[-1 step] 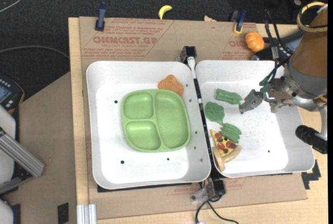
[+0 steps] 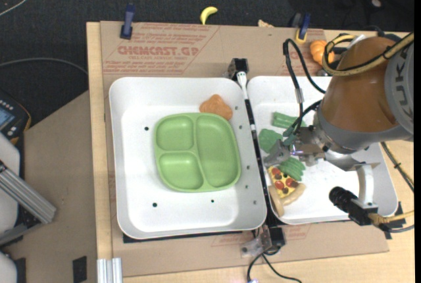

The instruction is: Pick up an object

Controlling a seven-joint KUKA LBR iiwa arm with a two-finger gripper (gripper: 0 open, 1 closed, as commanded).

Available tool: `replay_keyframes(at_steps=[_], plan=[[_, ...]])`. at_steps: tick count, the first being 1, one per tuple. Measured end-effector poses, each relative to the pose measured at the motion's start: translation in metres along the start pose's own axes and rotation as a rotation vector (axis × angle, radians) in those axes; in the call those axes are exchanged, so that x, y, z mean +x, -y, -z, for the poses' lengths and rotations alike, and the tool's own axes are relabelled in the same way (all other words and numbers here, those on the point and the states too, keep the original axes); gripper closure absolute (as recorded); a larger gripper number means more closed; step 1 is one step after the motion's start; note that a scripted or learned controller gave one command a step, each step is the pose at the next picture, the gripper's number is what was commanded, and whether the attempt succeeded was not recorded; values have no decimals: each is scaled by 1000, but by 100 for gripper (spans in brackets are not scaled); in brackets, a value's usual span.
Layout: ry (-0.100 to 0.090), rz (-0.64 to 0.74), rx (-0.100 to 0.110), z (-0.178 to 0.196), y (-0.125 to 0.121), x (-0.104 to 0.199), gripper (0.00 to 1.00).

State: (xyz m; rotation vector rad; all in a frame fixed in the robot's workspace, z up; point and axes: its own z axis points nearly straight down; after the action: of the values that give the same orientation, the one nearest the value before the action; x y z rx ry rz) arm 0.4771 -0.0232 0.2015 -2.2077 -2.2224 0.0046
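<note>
The gripper (image 2: 295, 150) hangs low in the right bin (image 2: 388, 199); I cannot tell its state. Green pieces (image 2: 271, 139) crowd it, a pizza slice (image 2: 284, 184) lies just below. Left of it sits a green tray (image 2: 197, 151), an orange piece (image 2: 216, 106) at its top. The board (image 2: 158, 45) reads "CHEMCAST".

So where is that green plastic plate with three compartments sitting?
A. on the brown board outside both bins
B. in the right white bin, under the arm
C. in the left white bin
C: the green three-compartment plastic plate lies flat in the middle of the left white bin, with a small orange toy piece just beyond its far edge.
</note>
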Motion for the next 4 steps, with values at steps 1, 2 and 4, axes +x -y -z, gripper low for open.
replay_keyframes(at_steps=[1,2,4], plan=[[2,2,-11,24,-3,79,0],[4,-6,-11,33,-3,75,100],[7,-14,-16,196,-1,-2,100]])
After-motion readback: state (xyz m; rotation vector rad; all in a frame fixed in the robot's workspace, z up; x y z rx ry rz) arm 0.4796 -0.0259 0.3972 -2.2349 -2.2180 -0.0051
